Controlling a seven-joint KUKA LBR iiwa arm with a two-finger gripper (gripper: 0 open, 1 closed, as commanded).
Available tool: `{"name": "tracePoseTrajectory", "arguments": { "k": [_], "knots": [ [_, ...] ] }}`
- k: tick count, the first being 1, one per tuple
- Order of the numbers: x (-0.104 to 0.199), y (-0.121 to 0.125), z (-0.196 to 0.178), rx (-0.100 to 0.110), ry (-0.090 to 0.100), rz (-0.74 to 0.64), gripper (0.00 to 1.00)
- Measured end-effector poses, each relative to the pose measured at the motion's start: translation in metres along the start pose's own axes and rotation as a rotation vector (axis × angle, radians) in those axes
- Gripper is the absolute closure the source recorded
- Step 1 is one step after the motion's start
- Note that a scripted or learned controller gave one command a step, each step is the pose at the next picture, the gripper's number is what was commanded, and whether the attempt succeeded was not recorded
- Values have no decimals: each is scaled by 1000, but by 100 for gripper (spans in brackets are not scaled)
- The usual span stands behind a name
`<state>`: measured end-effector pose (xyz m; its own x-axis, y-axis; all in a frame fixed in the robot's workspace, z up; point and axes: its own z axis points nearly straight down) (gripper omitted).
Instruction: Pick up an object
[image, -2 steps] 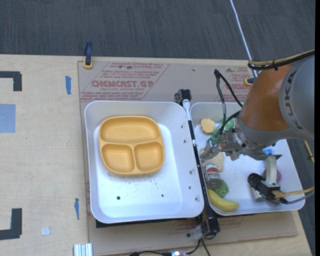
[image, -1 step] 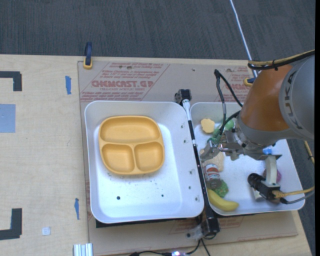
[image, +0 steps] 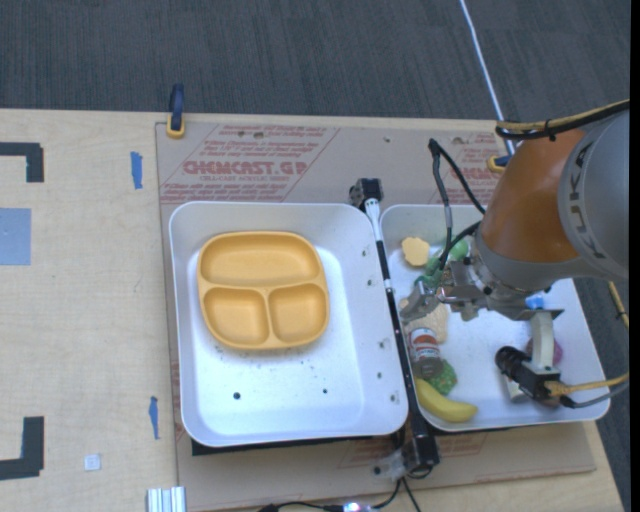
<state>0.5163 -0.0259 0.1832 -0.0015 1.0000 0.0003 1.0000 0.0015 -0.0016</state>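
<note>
Gripper (image: 425, 300) low in right bin (image: 585, 405), above a small jar (image: 426, 346); finger state impossible to tell. Banana (image: 446, 404) near front wall. Yellow divided plate (image: 264, 289) in left bin (image: 300, 405).

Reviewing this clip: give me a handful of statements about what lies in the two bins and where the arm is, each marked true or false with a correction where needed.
1. The yellow divided plate lies in the left bin. True.
2. The plate has five compartments. False: it has three, one long and two smaller.
3. The banana lies in the right bin, near its front left corner. True.
4. The end effector hangs over the left bin. False: it is over the right bin, close to its left wall.
5. The banana rests on the plate. False: they are in separate bins.
6. The arm carries an orange band. True.
</note>
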Motion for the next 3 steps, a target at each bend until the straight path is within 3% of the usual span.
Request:
{"name": "tracePoseTrajectory", "arguments": {
  "k": [2, 3],
  "knots": [
    [0, 0, 0, 0, 0, 0, 0],
    [-69, 46, 96, -4, 0, 1, 0]
  ]
}}
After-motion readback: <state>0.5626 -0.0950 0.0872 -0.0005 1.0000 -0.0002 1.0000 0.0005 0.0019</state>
